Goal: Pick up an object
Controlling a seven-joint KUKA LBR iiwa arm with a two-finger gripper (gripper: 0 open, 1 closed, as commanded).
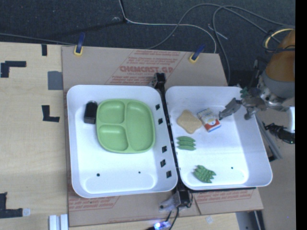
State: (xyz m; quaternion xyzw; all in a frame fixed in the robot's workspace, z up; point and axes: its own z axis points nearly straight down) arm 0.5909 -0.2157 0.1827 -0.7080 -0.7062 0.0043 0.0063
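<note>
A cardboard sheet (144, 66) lies under both bins, cables (158, 23) trailing behind it.

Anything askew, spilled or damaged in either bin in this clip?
Nothing stands out. The green divided plate lies flat in the left bin with a small black block beside it. In the right bin the cookie, the small packet and two green pods lie loose, none visibly broken.

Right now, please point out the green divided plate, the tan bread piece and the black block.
green divided plate (125, 126), camera view, centre divider
tan bread piece (188, 121), camera view, its middle
black block (90, 112), camera view, top face
</note>
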